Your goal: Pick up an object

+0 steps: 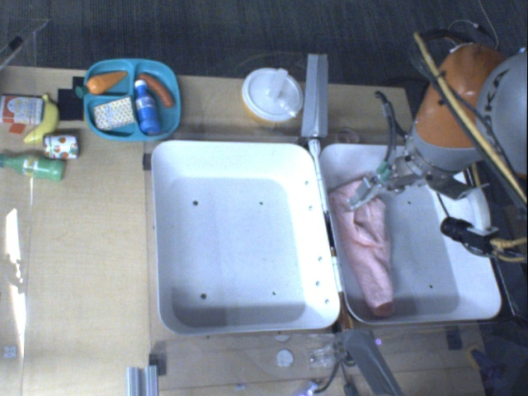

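A soft pink cloth (367,246), crumpled and folded into a long strip, lies along the left side of the right bin (462,304), a shallow smooth white tray. The metal gripper (373,186) sits at the cloth's upper end, its thin fingers closed on a raised fold of the fabric.

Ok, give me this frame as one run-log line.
arm: over right bin | gripper: at top end of pink cloth | cloth: lying in bin | lifted: no

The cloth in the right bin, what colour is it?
Pale pink cloth, seen in the camera view.
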Controlling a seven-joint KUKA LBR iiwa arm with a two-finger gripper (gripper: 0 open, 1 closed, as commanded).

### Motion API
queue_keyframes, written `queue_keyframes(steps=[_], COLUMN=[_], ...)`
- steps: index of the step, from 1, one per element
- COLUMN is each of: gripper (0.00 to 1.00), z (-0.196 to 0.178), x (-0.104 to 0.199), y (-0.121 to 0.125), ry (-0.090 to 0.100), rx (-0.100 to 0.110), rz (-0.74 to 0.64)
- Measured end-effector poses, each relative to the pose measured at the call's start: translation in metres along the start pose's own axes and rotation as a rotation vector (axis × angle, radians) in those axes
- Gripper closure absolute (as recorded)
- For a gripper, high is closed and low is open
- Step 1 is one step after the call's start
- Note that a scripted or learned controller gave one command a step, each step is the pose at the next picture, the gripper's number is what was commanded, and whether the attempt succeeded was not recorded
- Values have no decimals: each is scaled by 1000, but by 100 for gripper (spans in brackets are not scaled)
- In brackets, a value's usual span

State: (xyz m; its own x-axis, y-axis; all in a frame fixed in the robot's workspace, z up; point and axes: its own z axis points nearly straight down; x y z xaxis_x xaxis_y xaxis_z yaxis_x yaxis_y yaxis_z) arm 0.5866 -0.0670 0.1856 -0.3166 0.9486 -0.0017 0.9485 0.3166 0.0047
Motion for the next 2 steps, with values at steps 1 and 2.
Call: queue_keyframes(steps=[1,2], gripper=[0,100], z=[92,81], x=[-41,-39], y=[31,33], ry=[-4,-4], rx=[-8,-12], rz=[14,9])
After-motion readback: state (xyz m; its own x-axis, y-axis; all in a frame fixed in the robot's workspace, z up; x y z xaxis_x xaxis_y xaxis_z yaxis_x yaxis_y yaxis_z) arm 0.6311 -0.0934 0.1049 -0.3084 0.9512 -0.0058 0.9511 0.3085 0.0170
